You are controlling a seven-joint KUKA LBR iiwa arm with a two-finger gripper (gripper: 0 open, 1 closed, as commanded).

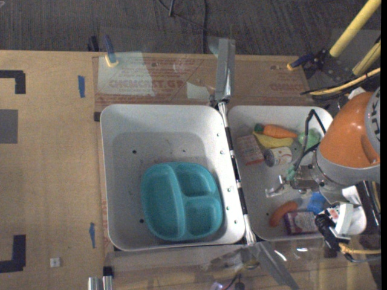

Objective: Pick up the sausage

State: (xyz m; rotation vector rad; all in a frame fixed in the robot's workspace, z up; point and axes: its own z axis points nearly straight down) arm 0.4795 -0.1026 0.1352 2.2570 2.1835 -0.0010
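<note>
The arm [347, 141] reaches in from the right, its orange band over the right bin [257, 222]. The gripper [279, 189] hangs low inside that bin, metal fingers pointing left, nothing visible between them; from this slant I cannot tell whether they stand wide or narrow.

The sausage [282, 213], reddish-orange, lies on the bin floor toward the near edge, tilted, just below the gripper and apart from it. Just beside it on the right sits a purple packet [300, 222], and a blue item [315, 203] shows above the packet, partly under the arm.

Farther back in the same bin: a carrot [279, 131] along the far wall, a yellow piece [270, 141] just under it, a small can [278, 157] lying on its side, and a pinkish packet [250, 150] near the divider. Something green [311, 139] peeks out by the arm.

The left bin [121, 132] holds a teal divided tray [181, 201], three compartments, sitting toward the near right corner.
</note>
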